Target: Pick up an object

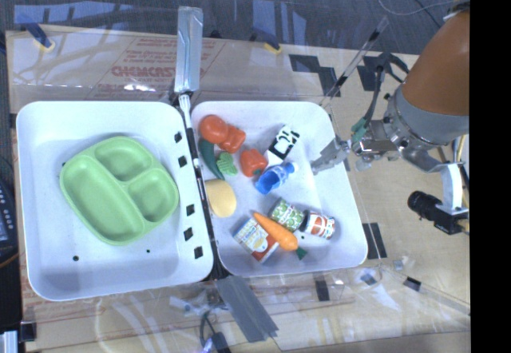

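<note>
The gripper hangs over the right rim of the right bin, reaching in from the right on a grey arm with an orange band; the arm's upper part is cut off at the view's edge. Only one slanted grey finger is plain to see, so whether the fingers are open or closed cannot be told. Nothing shows between them.

The right bin holds a crowd of toy foods. At the far left lies an orange-red lump, its kind hard to make out, with a green vegetable just near of it. A small red piece sits beside a blue bottle, and a black-and-white carton lies just far of the bottle, nearest the gripper. A yellow lemon rests by the left wall. Toward the near side, a carrot lies across a small printed box, partly hiding it, and a green can touches a red can.

The left bin carries a green divided plate.
</note>
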`<state>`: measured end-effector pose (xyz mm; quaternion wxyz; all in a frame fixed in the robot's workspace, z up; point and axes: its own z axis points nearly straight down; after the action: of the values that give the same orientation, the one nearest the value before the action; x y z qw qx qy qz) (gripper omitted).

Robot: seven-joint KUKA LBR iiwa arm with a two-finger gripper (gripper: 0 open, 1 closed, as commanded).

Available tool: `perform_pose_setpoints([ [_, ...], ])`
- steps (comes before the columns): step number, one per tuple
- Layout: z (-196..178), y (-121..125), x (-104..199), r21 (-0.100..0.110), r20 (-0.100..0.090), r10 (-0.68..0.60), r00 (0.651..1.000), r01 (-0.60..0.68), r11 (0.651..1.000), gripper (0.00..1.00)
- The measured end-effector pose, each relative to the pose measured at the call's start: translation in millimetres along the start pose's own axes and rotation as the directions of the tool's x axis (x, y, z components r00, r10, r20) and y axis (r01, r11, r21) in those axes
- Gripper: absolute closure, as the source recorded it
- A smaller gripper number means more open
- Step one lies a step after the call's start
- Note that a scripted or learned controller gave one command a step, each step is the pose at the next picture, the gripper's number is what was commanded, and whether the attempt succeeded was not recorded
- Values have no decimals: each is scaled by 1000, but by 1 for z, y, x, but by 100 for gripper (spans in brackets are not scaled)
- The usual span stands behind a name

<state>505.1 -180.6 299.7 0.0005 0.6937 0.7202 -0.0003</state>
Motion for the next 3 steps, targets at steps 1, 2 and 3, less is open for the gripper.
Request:
perform_pose_setpoints([
  [1,125,17,42,8,-3,-21,1000,21,1000,0],
  [2,205,-24,44,-7,0,-91,996,91,996,0],
  [3,196,-23,44,-6,1,-97,995,97,995,100],
])
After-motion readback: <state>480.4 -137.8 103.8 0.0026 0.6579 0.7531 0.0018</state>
